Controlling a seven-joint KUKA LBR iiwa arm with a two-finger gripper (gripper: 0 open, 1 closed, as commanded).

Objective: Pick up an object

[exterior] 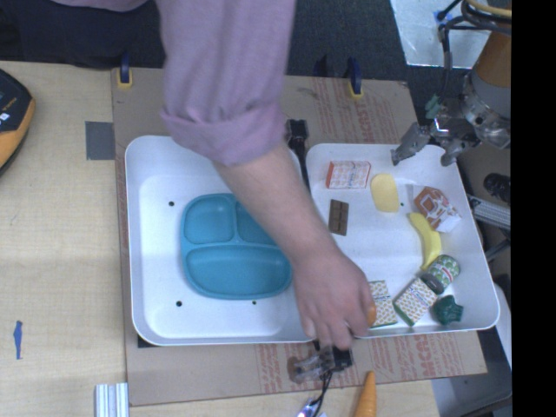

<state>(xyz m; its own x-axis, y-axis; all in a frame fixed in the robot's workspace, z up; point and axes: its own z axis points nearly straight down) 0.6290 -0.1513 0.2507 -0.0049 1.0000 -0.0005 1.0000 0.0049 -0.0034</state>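
A person's arm [252, 146] in a pink sleeve reached across the left bin [148, 233], over a blue divided plate [228, 254], its hand [334, 298] at the near rim between the bins. The right bin [473, 233] held a banana [426, 239], a yellow lemon-like piece [385, 192], a small red-and-white box [348, 175] and a brown bar [339, 217]. The gripper [427, 148] hovered over that bin's far right corner, fingers apparently spread, nothing between them.
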